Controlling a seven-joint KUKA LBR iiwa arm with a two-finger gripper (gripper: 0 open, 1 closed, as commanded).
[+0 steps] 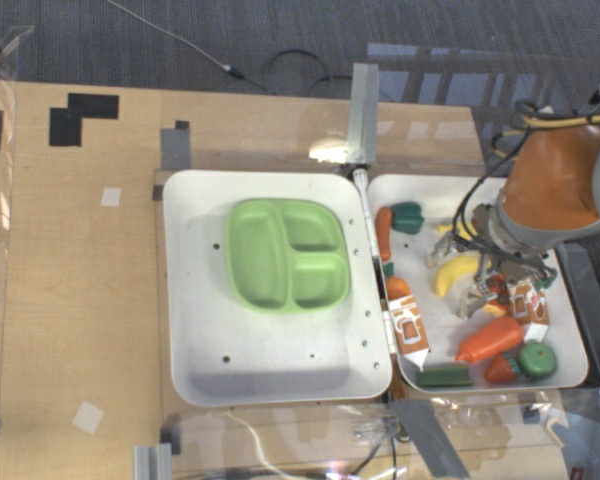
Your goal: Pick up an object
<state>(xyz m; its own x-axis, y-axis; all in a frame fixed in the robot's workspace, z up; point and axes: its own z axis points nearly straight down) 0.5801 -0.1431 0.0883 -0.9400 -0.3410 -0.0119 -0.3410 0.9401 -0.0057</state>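
Note:
My gripper [492, 286] hangs low inside the right bin [578, 368], beneath the arm's orange band [552, 180]. Just to its left lies a yellow banana [454, 274]. An orange carrot [491, 337] lies directly in front of it. A small red-and-white carton [527, 304] sits at its right side, partly hidden by the wrist. I see nothing clearly lifted off the bin floor.
The right bin also holds an orange sausage [383, 231], a dark green piece [407, 217], an orange-white carton [408, 327], a green bar [444, 375], a red piece [500, 370] and a green round piece [537, 359]. A green divided plate [286, 255] lies in the left bin [195, 368].

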